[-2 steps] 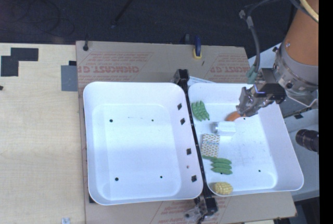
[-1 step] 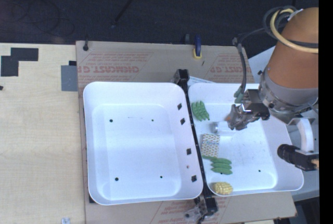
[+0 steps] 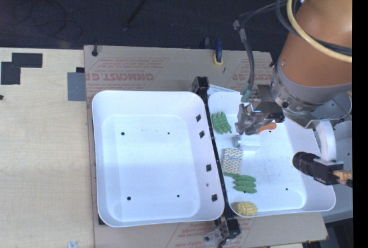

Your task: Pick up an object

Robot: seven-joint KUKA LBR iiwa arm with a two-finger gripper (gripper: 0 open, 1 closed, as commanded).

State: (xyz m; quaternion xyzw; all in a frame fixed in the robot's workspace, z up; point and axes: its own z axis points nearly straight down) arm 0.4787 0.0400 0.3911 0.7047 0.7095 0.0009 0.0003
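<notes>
My gripper (image 3: 241,133) hangs low over the upper middle of the right bin (image 3: 287,198). A small orange thing (image 3: 267,125) shows just to its right, and I cannot tell whether it touches the gripper. To the gripper's left lies a green pea pod (image 3: 220,122). Just below it sits a pale checkered block (image 3: 232,160). Further toward the front lie a second green pod (image 3: 244,183) and a yellow corn cob (image 3: 246,208).
The left bin (image 3: 103,126) stands beside the right one, with a black divider rail (image 3: 208,149) between them. The arm's orange band and grey wrist (image 3: 313,68) loom over the right bin's far right corner.
</notes>
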